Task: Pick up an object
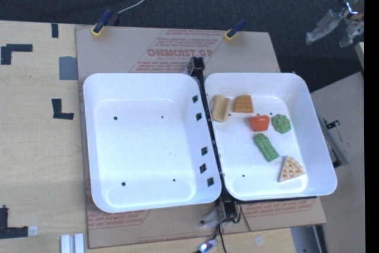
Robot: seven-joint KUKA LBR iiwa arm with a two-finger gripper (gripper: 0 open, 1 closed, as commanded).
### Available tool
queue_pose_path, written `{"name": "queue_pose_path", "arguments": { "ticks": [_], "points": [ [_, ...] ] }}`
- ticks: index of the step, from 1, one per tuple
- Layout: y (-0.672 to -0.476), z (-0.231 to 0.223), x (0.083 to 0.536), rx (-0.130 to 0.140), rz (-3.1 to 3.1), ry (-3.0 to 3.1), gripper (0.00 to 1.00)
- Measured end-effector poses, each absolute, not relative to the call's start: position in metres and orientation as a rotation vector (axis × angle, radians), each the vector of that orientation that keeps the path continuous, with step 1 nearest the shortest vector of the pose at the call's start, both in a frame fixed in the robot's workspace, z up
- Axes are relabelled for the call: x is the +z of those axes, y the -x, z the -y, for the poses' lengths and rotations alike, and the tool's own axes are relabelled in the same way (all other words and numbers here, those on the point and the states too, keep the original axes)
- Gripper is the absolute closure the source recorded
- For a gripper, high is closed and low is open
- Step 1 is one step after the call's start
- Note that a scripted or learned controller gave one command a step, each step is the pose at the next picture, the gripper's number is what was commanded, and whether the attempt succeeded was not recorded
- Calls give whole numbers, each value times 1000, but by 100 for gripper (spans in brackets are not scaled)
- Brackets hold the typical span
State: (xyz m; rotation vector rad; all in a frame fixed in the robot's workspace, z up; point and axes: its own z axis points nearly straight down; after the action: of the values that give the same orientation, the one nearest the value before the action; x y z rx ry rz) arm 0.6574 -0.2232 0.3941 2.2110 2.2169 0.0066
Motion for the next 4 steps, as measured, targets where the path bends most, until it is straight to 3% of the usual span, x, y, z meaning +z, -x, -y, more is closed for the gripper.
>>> {"name": "queue_pose_path", "arguments": {
  "ticks": [1, 2, 3, 4],
  "points": [
    [-592, 224, 330, -8, -2224, -2228, 0],
    [-641, 223, 381, 4, -2220, -2214, 0],
    [-669, 222, 445, 5, -2220, -2212, 0],
    [-668, 222, 542, 7, -2216, -2210, 0]
  ]
}}
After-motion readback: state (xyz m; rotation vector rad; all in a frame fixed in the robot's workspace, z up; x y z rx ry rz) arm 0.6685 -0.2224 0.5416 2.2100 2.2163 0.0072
